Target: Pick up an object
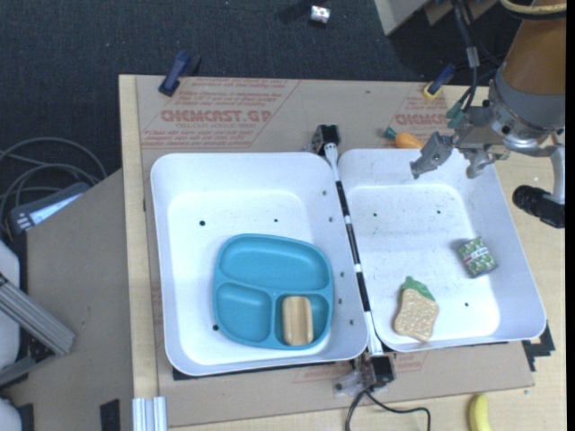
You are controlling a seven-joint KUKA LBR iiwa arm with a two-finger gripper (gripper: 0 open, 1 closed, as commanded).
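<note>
My gripper [452, 158] hangs over the far edge of the right bin [404, 205], its two grey fingers spread apart with nothing between them. Well below it in that bin lie a small green patterned block [476, 256] near the right wall and a tan strawberry-shaped toy with a green top [415, 312] near the front. In the left bin [180, 205] rests a blue divided plate [269, 285] with a tan bread-like piece [296, 320] in its lower right compartment.
A black clamp [325, 136] sits at the far end of the seam between the bins. An orange item [406, 138] lies on the cardboard behind the right bin. Blue clips [178, 72] hold the board's far corners. A yellow object [479, 414] lies at the front.
</note>
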